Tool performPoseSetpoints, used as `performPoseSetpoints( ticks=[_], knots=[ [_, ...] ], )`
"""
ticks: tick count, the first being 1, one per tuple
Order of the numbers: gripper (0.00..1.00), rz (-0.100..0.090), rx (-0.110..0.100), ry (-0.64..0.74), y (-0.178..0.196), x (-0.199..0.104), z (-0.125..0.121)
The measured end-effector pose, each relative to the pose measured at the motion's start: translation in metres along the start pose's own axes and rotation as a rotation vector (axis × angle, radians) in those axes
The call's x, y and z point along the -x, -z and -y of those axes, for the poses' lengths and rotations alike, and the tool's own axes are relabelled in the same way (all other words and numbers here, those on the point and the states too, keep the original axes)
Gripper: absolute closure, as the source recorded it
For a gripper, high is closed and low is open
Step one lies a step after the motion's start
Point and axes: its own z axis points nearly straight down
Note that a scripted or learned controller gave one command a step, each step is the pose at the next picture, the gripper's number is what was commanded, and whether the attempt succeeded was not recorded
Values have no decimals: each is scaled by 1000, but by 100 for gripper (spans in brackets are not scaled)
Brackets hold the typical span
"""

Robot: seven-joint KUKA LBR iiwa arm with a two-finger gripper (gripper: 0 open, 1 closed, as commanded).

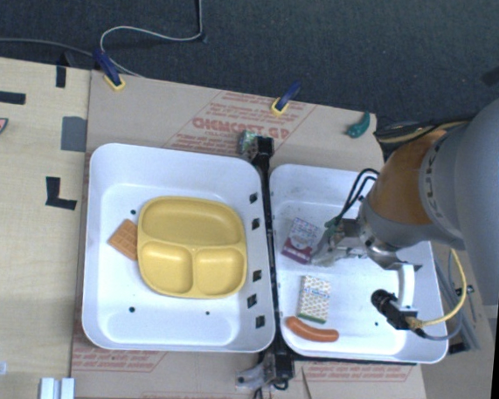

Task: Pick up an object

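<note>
Cardboard covers my desk (196,119) under 2 bins; my claw (328,250) touches the purple packet (299,239), whether gripping I cannot tell.

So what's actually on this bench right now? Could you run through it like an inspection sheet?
Surface: cardboard sheet under two white bins, left bin and right bin.
Job's things: right bin holds a purple packet, a small box and a sausage-like toy.
Clutter: left bin holds a yellow divided tray over a tan cracker-like piece.
End effector: low in the right bin beside the purple packet; nothing seen held.
Cables: a black cable on the dark floor; a yellow one by the arm.
Surroundings: yellow clamps on the cardboard edge.
</note>
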Motion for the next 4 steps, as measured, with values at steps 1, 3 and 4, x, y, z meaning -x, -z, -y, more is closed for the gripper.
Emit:
performPoseSetpoints(
  ticks=[1, 3, 4],
  knots=[
    [0, 0, 0, 0, 0, 0, 0],
    [0, -3, -6, 0, -10, -14, -3],
    [0, -2, -1, 2, -10, -14, -53]
  ],
)
